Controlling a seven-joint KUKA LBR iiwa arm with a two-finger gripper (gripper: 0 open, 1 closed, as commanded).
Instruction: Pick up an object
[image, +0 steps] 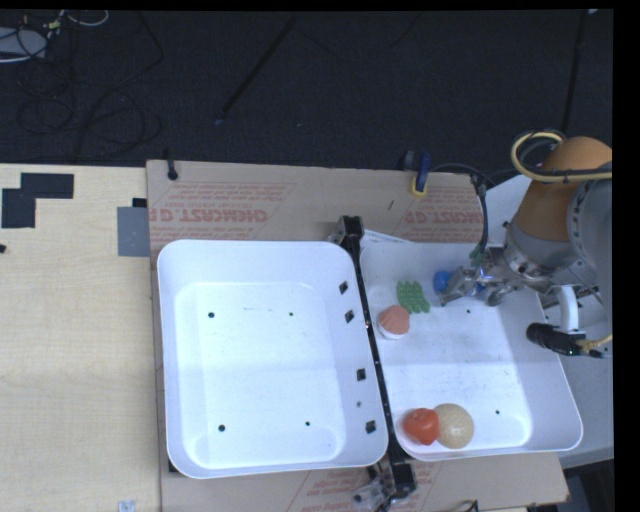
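My gripper (464, 288) hangs low over the back of the right bin (545, 400), reaching in from the right under the grey wrist with its orange band. A small blue object (441, 281) lies just to its left, touching or nearly touching the tip. A green ridged object (412, 296) sits a little further left. A pink-orange round object (394, 321) rests by the divider. At the bin's front edge a red object (421, 425) and a beige ball (455, 425) lie side by side.
The left bin (180, 300) stands beside the right one, joined by a black divider with clips (362, 330). Both bins rest on cardboard (250, 205). A cable loop (535, 150) and a black fitting (558, 340) hang off the arm at the right edge.
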